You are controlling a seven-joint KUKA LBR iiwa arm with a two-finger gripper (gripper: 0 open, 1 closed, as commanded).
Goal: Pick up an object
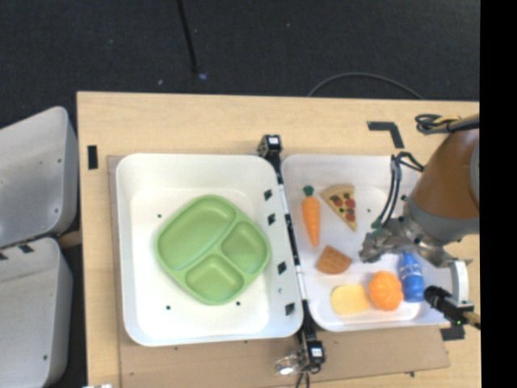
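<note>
Right bin (323,168) holds the candidate objects: carrot (311,221) at 10 o'clock, pizza slice (342,203) at 12, orange (386,290) and blue bottle (410,275) at 5; gripper (376,246) hovers centrally, presumably choosing among them; its state cannot be told.

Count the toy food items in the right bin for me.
5 visible: carrot at upper left, pizza slice beside it, brown piece mid-bin, yellow piece and orange fruit along the near edge. A blue bottle sits beside the orange; the arm may hide more.
</note>
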